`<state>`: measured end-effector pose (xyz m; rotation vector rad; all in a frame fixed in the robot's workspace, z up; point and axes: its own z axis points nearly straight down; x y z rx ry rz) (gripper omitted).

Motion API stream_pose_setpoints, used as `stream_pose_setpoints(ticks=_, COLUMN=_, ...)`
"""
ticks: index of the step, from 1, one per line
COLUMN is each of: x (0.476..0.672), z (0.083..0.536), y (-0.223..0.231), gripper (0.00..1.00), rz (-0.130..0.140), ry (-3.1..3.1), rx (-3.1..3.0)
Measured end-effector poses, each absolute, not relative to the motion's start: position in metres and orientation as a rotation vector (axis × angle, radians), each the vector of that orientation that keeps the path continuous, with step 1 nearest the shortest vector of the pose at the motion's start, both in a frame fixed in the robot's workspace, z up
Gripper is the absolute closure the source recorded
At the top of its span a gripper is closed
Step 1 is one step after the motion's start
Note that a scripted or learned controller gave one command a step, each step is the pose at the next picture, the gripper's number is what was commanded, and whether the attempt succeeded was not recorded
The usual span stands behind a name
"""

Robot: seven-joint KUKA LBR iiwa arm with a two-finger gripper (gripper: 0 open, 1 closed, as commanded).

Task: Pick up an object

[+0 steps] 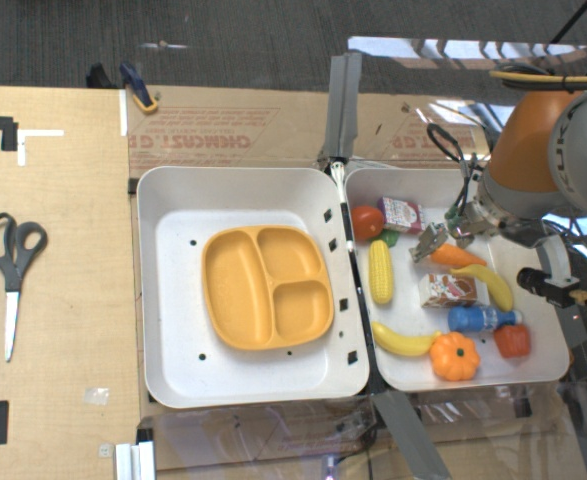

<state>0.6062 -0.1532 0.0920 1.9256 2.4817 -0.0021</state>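
Note:
The right bin (543, 370) holds several toy foods. Among them are a red tomato (367, 222), a pink packet (401, 213), a corn cob (380, 271) and an orange carrot (456, 256). There are also two bananas (403, 342) (491, 284), a snack box (448, 290), a blue bottle (478, 319), a small red piece (512, 341) and an orange pumpkin (454, 357). My gripper (436, 240) is low in this bin, right at the carrot's left end and just above the snack box. Whether it touches the carrot is unclear.
In the left bin (158, 298) lies a yellow divided plate (268, 286). Scissors (13, 258) rest on the wooden bench at far left, and a blue clip (138, 88) sits at the back. The arm (533, 153) overhangs the right bin's back right corner.

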Motion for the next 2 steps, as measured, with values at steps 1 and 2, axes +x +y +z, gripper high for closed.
stream_pose_setpoints(ticks=1, x=0.6072, z=0.1018, y=-0.1539, gripper=1.00, rz=0.000, ry=2.479, rx=1.925)
stream_pose_setpoints(ticks=2, x=0.6071, z=0.1018, y=-0.1538, gripper=0.00, rz=0.000, ry=2.479, rx=1.925)
